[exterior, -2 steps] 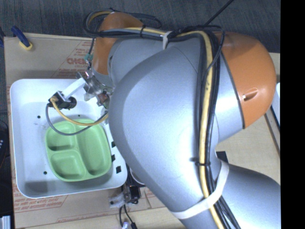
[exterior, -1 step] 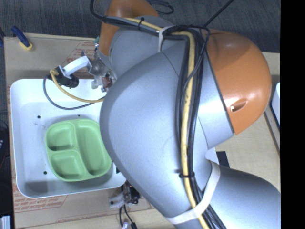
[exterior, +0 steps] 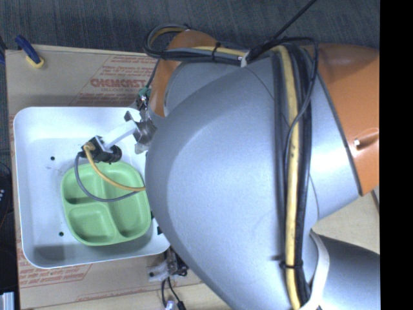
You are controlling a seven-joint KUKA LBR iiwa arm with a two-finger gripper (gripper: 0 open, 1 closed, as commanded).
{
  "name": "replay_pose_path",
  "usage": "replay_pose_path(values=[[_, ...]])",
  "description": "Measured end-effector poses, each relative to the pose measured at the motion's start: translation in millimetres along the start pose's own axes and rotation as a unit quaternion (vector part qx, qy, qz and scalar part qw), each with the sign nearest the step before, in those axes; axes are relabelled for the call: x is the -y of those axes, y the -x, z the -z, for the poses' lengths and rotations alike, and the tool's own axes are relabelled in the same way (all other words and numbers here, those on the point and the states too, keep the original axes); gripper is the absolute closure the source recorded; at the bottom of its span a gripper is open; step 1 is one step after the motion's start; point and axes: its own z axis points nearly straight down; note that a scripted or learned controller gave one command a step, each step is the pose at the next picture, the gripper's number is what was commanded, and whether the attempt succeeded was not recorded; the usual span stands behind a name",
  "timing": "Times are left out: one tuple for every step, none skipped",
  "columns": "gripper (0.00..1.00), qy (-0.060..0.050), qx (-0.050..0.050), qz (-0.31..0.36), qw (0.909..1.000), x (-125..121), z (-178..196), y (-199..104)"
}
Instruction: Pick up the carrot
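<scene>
My grey arm [exterior: 258, 173] with its orange band reaches in from the right and covers most of the camera view. It hides the right bin and the right part of the left bin [exterior: 32, 173]. My gripper [exterior: 139, 129] hangs low over the left bin, near its back right, just beyond the green plate [exterior: 103, 215]. Only small metal parts of the gripper stick out from under the arm's bulk.
The green plate has three compartments and lies in the front middle of the left bin. Bare white floor lies along the bin's left and back sides. A small blue and yellow thing [exterior: 30, 51] rests on the cardboard at the far left corner.
</scene>
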Motion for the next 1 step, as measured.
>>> replay_pose_path(values=[[0.00,0.000,0.000,-0.047,0.9989,72.7,-53.7,18.7]])
